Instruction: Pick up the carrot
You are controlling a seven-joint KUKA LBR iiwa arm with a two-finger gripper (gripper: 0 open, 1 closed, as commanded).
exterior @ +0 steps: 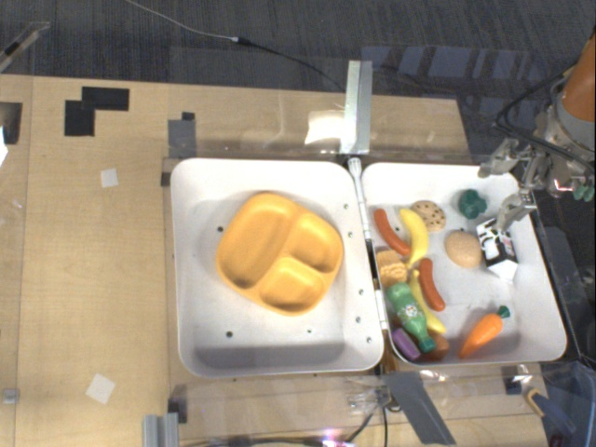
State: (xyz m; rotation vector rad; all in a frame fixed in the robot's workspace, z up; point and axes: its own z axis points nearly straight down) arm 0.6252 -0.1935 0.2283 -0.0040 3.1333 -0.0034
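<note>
Carrot: one toy carrot (481, 333), orange with a green top, is seen lying in the right bin (549, 329) near its front right corner, tip pointed toward the front edge, apart from the other pieces.

Gripper: the gripper (515, 205) is pictured over the right bin's back right area, well apart from the carrot. How far it is open cannot be told from this view, and nothing is seen held in it.

Nearest to the gripper: one black-and-white carton (496, 247) is shown just below it; whether they touch cannot be told. One green broccoli-like piece (471, 203) lies just to its left.

Other items in the right bin, counted: two red sausages (392, 232) (431, 284), one yellow banana (416, 235), one chocolate-chip cookie (428, 214), one tan egg-shaped piece (462, 249), one green bottle (408, 309) and one purple piece (404, 343) are seen crowded along the bin's left side, with more yellow and tan pieces among them that cannot be identified.

Left bin: one orange divided plate (279, 250) with three compartments is shown in the middle of the left bin (196, 343).

Arm: the arm's orange band (583, 89) is caught at the right edge.

Bench: the two white bins are set side by side on a wooden bench (84, 277).
</note>
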